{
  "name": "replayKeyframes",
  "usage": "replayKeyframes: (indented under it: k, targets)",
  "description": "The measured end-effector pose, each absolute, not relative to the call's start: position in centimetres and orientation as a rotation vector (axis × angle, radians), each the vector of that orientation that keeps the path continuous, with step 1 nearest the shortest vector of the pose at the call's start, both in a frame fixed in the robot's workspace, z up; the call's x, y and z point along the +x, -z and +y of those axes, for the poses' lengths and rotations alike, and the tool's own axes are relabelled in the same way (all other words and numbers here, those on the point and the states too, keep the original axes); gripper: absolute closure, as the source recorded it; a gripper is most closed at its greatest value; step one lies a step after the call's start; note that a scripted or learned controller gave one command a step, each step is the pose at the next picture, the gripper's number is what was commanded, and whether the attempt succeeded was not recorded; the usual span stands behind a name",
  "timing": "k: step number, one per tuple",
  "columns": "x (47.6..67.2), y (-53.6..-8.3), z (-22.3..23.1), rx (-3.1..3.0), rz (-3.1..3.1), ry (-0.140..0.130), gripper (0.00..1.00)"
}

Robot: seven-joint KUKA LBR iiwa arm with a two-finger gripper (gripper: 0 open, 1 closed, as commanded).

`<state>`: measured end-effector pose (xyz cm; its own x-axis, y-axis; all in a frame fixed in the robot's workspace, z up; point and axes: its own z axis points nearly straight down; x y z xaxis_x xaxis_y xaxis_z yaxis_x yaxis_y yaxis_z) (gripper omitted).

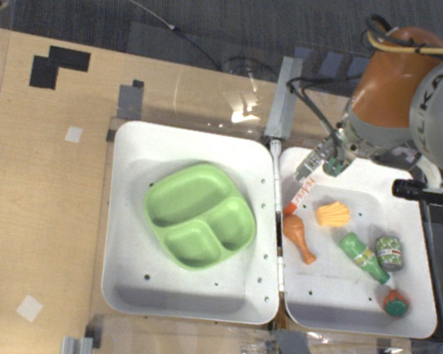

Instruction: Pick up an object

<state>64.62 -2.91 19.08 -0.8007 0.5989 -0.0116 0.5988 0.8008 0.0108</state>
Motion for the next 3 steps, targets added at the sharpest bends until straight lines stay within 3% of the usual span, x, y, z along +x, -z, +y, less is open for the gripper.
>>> replayKeyframes:
  k: [1,2,3]
  targets:
    - [59.5,-18.6,-0.6,1.468,2.773,-0.004,1.00]
    - [56.3,-18.5,2.3,2.078,2.355,-0.003,1.00]
    - [50.1,-21.8,7.0,2.461,1.954,-0.004,1.00]
